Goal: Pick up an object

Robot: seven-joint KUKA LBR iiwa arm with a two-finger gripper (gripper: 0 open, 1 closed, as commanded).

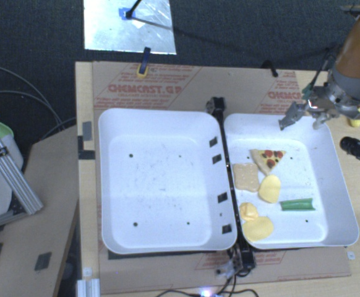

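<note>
Your gripper (304,113) hangs above the right bin's (334,166) far rim, jaws apparently spread and holding nothing, though the view is coarse. The pizza slice (268,158), nearest that rim, lies flat among toast, chips and a green stick.

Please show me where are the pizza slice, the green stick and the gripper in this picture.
pizza slice (270,159): camera view, on its topped middle.
green stick (297,205): camera view, on the middle of its length.
gripper (303,117): camera view, midway between its two fingertips, above the right bin's far edge.
</note>
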